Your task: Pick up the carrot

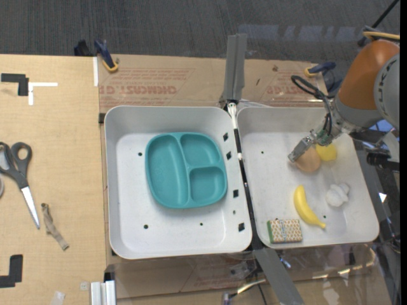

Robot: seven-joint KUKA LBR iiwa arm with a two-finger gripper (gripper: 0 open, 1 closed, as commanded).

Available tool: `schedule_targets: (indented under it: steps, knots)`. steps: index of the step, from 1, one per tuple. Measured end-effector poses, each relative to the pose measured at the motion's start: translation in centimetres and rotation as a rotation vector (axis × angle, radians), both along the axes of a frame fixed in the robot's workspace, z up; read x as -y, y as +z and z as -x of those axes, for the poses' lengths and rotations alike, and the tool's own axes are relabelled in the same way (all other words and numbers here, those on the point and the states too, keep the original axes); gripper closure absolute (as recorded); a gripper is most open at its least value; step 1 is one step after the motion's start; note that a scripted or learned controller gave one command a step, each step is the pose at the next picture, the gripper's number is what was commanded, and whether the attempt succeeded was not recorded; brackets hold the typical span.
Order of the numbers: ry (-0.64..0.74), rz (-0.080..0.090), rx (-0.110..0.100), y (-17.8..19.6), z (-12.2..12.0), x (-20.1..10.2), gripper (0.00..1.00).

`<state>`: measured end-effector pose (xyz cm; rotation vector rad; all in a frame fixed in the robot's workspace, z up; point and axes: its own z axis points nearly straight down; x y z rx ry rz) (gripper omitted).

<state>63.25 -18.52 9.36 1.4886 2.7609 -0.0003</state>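
Gripper (303, 150) low over the far part of the right bin (267, 189); spread or pressed together, cannot tell. Touching its near side, a tan-orange lump (311, 163); carrot or not, cannot tell. Just right of that, a yellow fruit (327, 152). Nearer: banana (306, 206), white lump (337, 195), sponge (284, 230). In the left bin (127, 234), a teal plate (186, 169).

A robotics lab, by the look of it: two white bins (121, 189) clamped onto a cardboard-covered table (51, 170), a grey-and-orange robot arm (369, 81), black tape markers (16, 81), scissors (19, 176) left lying about.
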Motion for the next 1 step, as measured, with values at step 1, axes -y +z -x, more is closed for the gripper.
schedule_targets:
  steps: [1]
  knots:
    - [0.173,-0.001,-0.001,0.47,11.49,0.33,0.0]
